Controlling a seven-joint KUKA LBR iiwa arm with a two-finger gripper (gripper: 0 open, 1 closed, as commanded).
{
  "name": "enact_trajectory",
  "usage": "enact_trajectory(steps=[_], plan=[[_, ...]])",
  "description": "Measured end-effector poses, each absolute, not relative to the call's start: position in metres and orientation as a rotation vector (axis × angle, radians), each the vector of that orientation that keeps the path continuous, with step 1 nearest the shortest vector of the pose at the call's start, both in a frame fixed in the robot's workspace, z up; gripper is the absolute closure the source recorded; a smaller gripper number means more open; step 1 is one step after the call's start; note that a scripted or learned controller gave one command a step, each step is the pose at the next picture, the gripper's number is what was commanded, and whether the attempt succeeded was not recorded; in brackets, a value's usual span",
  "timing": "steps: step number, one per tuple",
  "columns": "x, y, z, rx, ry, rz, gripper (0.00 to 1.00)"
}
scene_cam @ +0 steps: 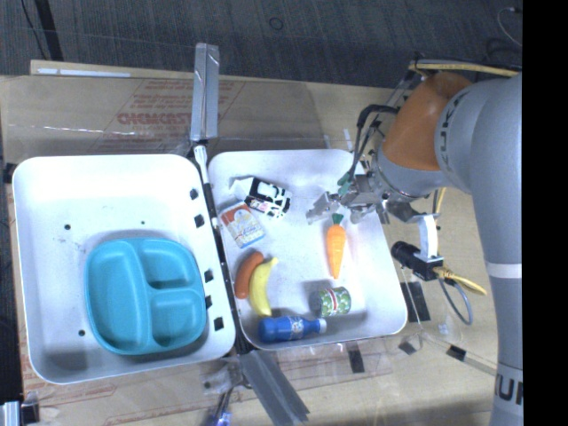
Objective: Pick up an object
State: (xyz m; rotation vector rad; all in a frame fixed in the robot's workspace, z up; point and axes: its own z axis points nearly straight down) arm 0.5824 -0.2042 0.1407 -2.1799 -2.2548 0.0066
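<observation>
My gripper (340,204) hangs low over the upper right part of the right bin (306,162), just above the green leafy end of an orange toy carrot (335,250). The carrot lies lengthwise, pointing toward the bin's front. Other loose items lie in the same bin: a yellow banana (261,288) beside a red-orange sausage shape (248,273), a blue bottle (290,327) on its side, a green can (332,302), a black-and-white toy (267,197) and a small printed carton (241,226). I see nothing lifted off the bin floor.
The left bin (53,193) holds a blue divided plate (144,295). A metal post (205,96) stands at the back between the bins. The grey arm with its orange band (422,131) reaches in over the right bin's right wall. Cables and clips lie on the bench at right.
</observation>
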Motion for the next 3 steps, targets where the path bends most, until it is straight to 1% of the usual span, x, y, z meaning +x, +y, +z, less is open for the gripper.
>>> enact_trajectory(steps=[1,2,3], plan=[[0.576,-0.209,0.092,-2.113,-2.321,0.003,0.0],[0.576,-0.209,0.102,-2.107,-2.325,0.005,1.0],[0.546,-0.209,0.208,-1.963,-2.453,0.0,1.0]])
